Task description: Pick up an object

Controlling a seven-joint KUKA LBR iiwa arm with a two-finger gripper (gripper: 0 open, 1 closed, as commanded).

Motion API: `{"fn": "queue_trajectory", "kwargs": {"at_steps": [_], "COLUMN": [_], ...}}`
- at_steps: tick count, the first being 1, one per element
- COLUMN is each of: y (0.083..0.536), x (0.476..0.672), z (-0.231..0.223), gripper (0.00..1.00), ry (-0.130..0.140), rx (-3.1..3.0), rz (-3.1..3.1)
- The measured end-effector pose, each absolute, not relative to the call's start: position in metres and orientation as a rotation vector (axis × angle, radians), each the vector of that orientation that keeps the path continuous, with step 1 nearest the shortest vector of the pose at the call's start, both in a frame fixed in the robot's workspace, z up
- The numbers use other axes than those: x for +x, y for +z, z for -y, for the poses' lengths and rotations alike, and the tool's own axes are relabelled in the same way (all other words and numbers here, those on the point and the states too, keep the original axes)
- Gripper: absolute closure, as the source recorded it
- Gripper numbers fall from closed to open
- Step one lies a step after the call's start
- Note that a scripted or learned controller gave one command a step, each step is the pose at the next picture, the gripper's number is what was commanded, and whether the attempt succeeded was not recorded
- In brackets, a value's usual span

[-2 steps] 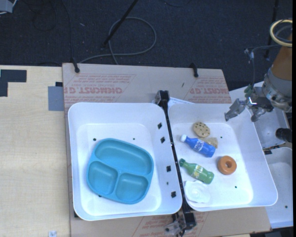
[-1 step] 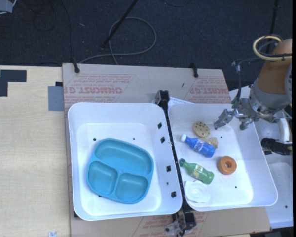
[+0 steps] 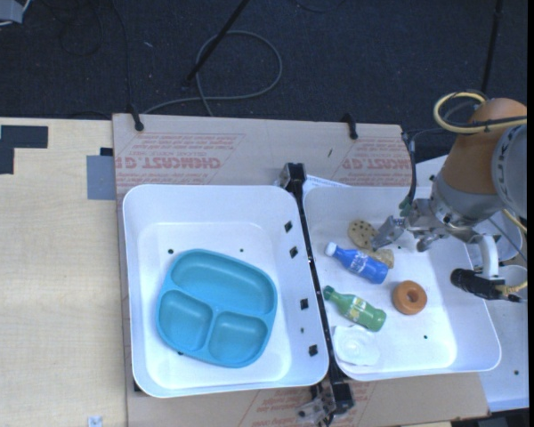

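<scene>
- left bin holds a blue divided plate, well apart from the arm
- right bin holds a blue bottle, green bottle, doughnut, cookie and a white lid
- gripper hangs just beside the cookie and blue bottle, grasping nothing; how wide it's parted, cannot tell
- risk: crowded items may make the fingers nudge a bottle, which could roll away
</scene>
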State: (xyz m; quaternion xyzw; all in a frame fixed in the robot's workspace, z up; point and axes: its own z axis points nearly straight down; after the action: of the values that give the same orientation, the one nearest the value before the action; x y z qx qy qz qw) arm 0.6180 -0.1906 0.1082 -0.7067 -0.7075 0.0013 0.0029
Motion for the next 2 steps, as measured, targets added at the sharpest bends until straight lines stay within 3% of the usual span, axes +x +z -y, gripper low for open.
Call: {"fn": "queue_trajectory", "kwargs": {"at_steps": [1,2], "y": [0.121,0.164], "x": [0.619,0.623], "z": [0.192,0.192], "gripper": [1.0,1.0], "ry": [0.002,-0.001], "rx": [-2.218,-2.221], "rz": [2.221,2.224]}}
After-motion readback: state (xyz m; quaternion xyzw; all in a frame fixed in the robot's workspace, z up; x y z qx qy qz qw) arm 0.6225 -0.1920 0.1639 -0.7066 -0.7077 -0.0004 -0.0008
